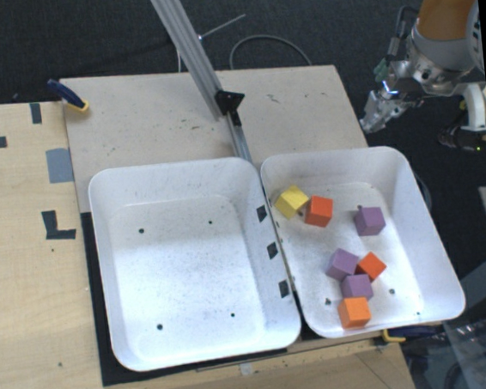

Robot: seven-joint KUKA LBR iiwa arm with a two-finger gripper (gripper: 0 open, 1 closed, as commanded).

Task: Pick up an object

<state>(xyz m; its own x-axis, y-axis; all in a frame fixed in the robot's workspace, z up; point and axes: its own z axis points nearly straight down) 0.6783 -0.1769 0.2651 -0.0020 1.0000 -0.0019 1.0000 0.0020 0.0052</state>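
Lowest in the right bin (418,214) lies an orange block (355,311), touching a purple one (356,286), with more orange, purple and yellow blocks (293,200) scattered above, while the gripper (379,113) hangs outside the bin's upper right corner, its state impossible to tell.

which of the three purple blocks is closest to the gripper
The purple block alone near the right bin's right wall, farthest toward the back. It lies nearest the gripper; the other two purple blocks sit lower, among orange ones.
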